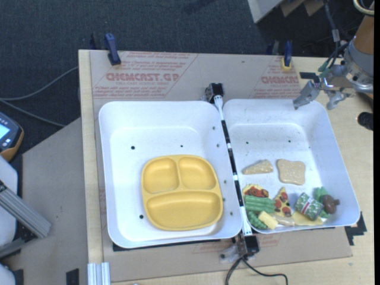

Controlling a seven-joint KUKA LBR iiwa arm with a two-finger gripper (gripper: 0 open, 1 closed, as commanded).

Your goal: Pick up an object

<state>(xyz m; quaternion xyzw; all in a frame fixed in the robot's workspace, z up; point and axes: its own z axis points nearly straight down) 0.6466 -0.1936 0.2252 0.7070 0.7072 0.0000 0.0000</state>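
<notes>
At the near edge of the desk (172,257), two shallow white bins are seen side by side. A yellow divided plate (181,192) lies in the left bin (119,129). Toy food is crowded into the near corner of the right bin (332,141): green beans (258,204), a pizza slice (255,190), a small green can (308,205), a dark piece beside broccoli (325,198), and, a little farther back, a slice of toast (291,171) and a tan wedge (257,167).

The objects to be picked are judged light and stiff, probably moulded plastic, and likely slippery. The toast, lying flat and apart from the pile, is thought best taken across its narrow width; the can, touching its neighbours, could roll or be nudged away. Items in the pile may be dragged together.

Farther back, red lettering reading roughly "CHEMCAST GP" (142,76) is printed on the brown board under the bins, and again, partly hidden, on the right (279,79). Blue clamps (111,48) are fixed to the far edge.

At the far right, the claw (320,94) is poised over the far rim of the right bin, well apart from the toys. Its fingers appear spread, and nothing is seen between them.
</notes>
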